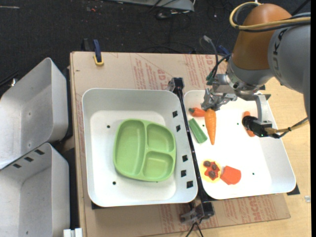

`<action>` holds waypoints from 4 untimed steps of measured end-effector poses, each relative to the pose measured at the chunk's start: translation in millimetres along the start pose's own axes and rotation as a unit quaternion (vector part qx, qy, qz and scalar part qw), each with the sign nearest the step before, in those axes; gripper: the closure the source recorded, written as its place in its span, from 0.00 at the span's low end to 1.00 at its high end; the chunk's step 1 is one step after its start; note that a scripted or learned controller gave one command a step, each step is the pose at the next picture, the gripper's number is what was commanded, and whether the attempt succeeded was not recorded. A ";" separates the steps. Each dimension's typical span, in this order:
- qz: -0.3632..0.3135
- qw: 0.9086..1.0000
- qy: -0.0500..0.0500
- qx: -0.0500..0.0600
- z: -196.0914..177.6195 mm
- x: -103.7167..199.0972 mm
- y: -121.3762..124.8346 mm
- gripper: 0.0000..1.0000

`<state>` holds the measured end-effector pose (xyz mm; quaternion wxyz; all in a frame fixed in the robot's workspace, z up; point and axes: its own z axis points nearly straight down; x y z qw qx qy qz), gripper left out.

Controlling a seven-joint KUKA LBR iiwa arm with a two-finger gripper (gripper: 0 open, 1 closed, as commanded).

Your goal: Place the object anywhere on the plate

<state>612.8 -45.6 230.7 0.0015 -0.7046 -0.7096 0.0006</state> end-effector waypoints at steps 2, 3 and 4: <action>0.000 1.000 0.000 -0.001 -14.5 113.7 -29.0 1.00; 0.000 1.000 0.000 0.000 -2.6 156.5 -39.5 1.00; 0.003 1.000 -0.001 -0.001 -3.2 153.6 -38.9 0.00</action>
